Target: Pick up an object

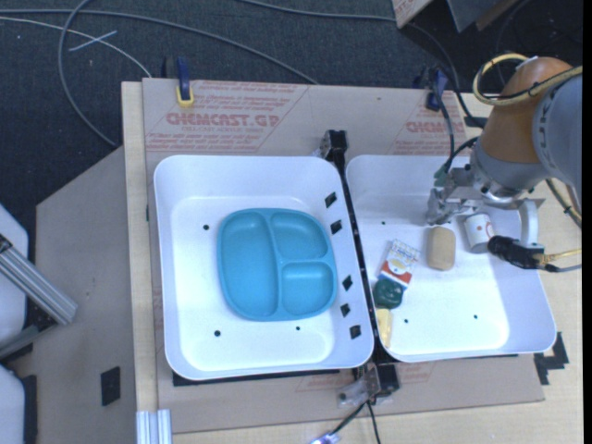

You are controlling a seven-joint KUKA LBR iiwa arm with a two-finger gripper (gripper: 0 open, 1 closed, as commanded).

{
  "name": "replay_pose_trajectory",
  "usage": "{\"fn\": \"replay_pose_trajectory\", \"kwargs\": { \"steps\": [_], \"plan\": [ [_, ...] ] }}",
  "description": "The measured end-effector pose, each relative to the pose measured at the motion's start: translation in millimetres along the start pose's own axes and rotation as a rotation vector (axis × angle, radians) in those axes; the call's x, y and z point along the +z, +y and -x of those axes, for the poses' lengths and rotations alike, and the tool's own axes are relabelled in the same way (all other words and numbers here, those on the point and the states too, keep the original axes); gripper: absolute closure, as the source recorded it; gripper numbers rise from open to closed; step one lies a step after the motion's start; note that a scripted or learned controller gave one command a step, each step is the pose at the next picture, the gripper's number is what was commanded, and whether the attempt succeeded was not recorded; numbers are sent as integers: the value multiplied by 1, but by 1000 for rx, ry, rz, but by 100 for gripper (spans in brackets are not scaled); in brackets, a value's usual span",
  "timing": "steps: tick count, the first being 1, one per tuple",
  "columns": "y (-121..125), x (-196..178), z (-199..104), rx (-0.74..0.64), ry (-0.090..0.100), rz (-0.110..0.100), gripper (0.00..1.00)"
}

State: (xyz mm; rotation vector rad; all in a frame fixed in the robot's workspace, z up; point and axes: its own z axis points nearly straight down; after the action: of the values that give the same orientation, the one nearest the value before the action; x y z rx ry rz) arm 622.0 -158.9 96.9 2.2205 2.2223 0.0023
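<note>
**Two bins, one tray, four small items**

Dark carpet surrounds the tabletop (236,109), a brown board printed with red lettering, and thin cables trail across the floor behind it. Two shallow white bins sit side by side on the board. One blue clamp (184,80) grips the board's far edge on the left side, and a second clamp (435,86) sits at the far edge on the right side.

One light blue divided tray (276,263) lies in the left bin (176,239), with three compartments: one long one and two smaller ones. It rests flat, near the middle of the bin floor.

Four small items lie in the right bin (481,326), all in its left half. One tan oblong object (441,247) lies nearest the arm. One small white packet with red and orange print (399,261) lies just beside it, towards the divider. One dark green round object (389,293) touches the packet's near end. One yellow piece (383,323) lies close to the bin's near-left wall.

One grey arm with its orange band (518,109) reaches over the right bin's far part. The pincer (450,202) hangs above the bin floor just beyond the tan oblong object; whether it is apart or together cannot be told, and nothing is visibly held.
</note>
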Motion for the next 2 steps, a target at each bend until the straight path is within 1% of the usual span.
{"fn": "replay_pose_trajectory", "kwargs": {
  "steps": [1,2],
  "plan": [
    [7,-59,-9,-2,-2,7,100],
    [5,-122,-14,-1,-2,7,100]
  ]
}}
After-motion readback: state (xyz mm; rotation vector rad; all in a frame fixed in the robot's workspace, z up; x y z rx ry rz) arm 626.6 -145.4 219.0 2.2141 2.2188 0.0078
